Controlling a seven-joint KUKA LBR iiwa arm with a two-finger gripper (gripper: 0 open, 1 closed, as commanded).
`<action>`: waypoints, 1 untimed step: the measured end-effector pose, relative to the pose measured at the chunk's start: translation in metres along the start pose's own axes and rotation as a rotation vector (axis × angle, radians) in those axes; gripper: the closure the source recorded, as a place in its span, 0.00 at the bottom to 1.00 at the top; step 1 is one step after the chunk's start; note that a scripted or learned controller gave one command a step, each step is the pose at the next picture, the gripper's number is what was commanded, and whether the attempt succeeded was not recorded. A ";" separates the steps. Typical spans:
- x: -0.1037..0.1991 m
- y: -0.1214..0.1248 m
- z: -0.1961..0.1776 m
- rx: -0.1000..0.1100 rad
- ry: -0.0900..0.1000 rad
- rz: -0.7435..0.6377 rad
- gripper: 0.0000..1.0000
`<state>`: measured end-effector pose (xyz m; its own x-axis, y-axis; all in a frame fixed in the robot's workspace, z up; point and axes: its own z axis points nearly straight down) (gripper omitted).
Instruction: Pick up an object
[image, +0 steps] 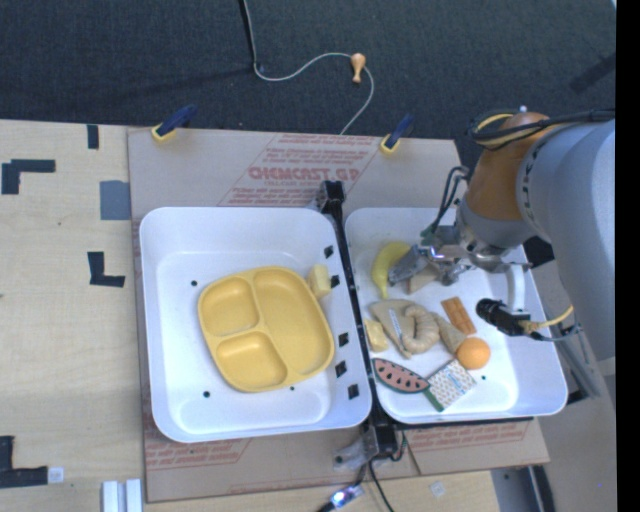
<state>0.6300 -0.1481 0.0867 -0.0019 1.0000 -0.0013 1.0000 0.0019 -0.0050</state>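
Observation:
The right bin (540, 395) holds several toy foods. A yellow banana (385, 266) lies at its left side, with a tan pretzel-like piece (412, 326) just below it. An orange ball (474, 353), an orange stick (458, 314), a watermelon slice (399, 377) and a checkered packet (453, 384) lie toward the front. My gripper (416, 270) hangs low over the bin, right beside the banana's right edge and above the pretzel piece. Nothing is visibly held in it.
The left bin (160, 300) holds a yellow three-compartment tray (265, 328), with a small pale block (320, 280) at its right. A pale wedge (376, 335) lies by the divider. The grey arm (560, 200) fills the space over the right bin's far right side.

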 end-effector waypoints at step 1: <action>0.001 0.001 -0.013 -0.002 0.001 -0.001 1.00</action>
<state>0.6308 -0.1472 0.0994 -0.0028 1.0000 0.0000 1.0000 0.0028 -0.0029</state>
